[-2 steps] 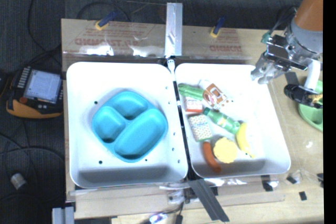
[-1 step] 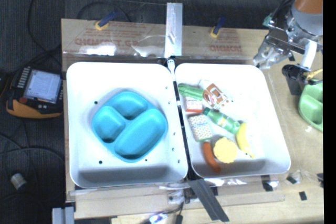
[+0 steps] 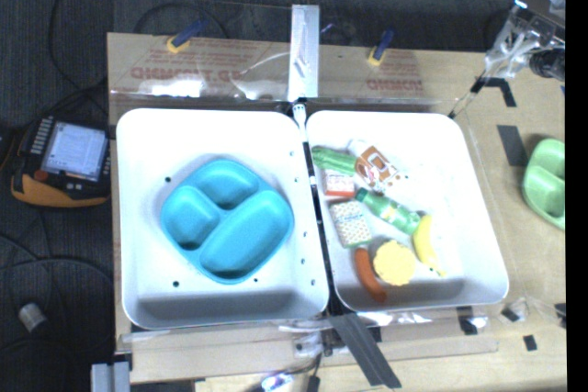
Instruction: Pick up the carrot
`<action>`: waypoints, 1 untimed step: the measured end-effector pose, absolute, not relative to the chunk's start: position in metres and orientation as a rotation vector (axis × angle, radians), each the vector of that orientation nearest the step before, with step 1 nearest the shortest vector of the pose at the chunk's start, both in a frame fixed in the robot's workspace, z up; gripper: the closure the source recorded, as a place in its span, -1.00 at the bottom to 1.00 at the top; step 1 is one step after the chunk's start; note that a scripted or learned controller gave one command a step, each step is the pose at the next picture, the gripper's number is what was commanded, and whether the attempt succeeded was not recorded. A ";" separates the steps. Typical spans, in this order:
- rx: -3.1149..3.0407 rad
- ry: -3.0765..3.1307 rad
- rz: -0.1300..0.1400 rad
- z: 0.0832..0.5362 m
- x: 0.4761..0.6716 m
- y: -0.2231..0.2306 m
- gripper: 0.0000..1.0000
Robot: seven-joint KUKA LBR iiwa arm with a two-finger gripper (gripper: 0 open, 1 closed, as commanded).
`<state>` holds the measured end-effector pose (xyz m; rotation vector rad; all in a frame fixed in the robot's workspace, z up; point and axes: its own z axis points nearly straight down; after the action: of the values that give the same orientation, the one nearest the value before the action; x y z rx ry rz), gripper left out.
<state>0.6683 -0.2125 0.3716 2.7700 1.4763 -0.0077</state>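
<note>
and here's the setup: the small orange carrot (image 3: 367,273), a stubby plastic toy, lies near the front wall of the right shallow white bin (image 3: 478,197), tucked toward that bin's front-left corner. its long axis runs roughly front to back with a slight slant, and a round yellow disc-shaped toy (image 3: 396,263) sits right against its right side, overlapping it a little. just beyond that, a yellow banana (image 3: 424,243) curves along, and a green bottle-shaped toy (image 3: 390,211) lies just behind.

now the tool: the metal two-finger gripper (image 3: 536,9) hangs way up at the far right corner of the scene, outside the bins altogether, well apart from the carrot. whether it's open or closed, i cannot tell from here; it's too small and cluttered.

so the key line: the carrot lies forward and to the left of the gripper, diagonally across the whole right bin. i'd judge the approach needs to close across the carrot's short width, with that yellow disc crowding one side.

the left bin holds a blue divided plastic tray (image 3: 227,218).
</note>
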 end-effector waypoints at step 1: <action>2.771 1.477 -0.007 0.371 0.668 -0.212 -1.00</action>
<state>0.6684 -0.2123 0.3713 2.7706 1.4771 -0.0074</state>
